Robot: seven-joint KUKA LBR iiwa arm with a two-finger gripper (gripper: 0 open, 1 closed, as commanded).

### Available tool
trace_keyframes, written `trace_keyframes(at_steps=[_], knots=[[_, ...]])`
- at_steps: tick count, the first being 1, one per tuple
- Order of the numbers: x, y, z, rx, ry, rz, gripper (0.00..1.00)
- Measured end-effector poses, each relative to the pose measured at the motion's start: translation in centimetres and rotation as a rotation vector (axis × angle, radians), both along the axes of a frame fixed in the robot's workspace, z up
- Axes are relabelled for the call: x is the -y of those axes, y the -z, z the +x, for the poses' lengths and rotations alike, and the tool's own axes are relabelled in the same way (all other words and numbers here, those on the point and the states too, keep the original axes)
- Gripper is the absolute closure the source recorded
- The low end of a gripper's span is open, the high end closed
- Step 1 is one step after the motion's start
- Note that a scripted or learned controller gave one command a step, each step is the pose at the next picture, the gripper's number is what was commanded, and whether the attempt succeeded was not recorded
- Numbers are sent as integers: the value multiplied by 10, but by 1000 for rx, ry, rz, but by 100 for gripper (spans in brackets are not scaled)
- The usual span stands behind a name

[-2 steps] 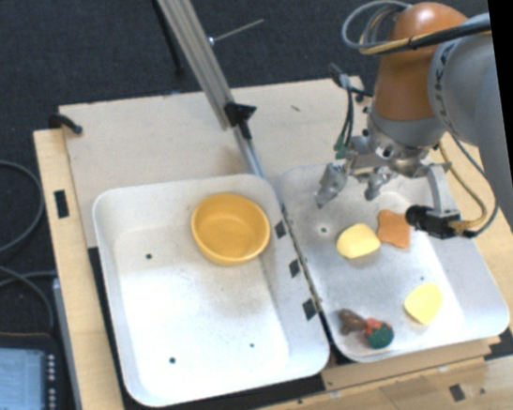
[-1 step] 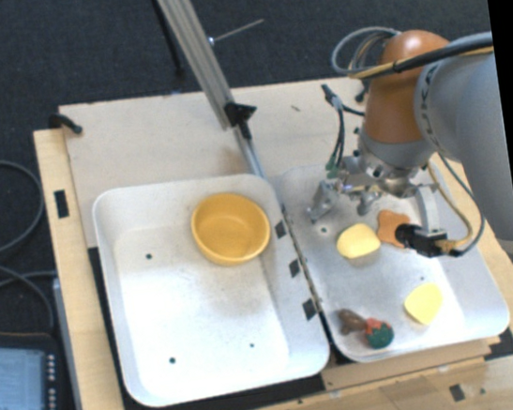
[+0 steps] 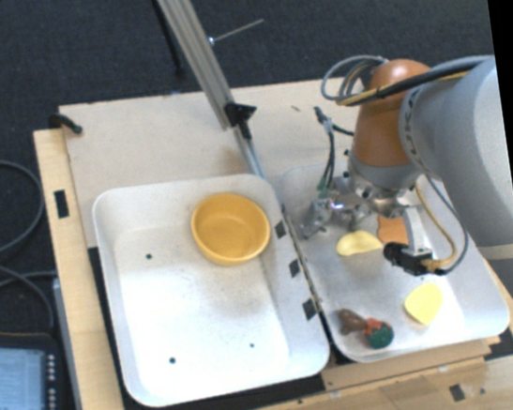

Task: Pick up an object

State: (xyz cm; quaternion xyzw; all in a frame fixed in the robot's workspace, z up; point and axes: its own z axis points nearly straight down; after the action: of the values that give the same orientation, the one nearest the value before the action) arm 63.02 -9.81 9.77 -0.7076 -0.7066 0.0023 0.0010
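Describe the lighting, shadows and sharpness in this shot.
Camera view: even, soft light, no hard glare on the white bins; the yellow bowl casts only a faint shadow; the whole picture is slightly soft, so the gripper and the small brown and green item lack fine detail.

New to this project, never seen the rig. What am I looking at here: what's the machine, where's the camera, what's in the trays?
This is one picture from a fixed camera above a bench, looking down at a slant. The big grey shape on the right with an orange band is a robot arm; its gripper hangs over the right bin. Whether its fingers are open or shut cannot be made out here.

Two shallow white bins sit side by side. The left bin holds a yellow bowl. The right bin holds a pale yellow piece just below the gripper, a yellow block, and near the front edge a brown item beside a small green and red one.
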Motion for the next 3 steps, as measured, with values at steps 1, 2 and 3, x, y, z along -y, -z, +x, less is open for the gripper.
trace_keyframes(at_steps=[1,2,3], knots=[[1,-15,2,8,4,1,100],[1,-59,7,10,-1,1,100],[2,-103,12,11,-4,1,100]])
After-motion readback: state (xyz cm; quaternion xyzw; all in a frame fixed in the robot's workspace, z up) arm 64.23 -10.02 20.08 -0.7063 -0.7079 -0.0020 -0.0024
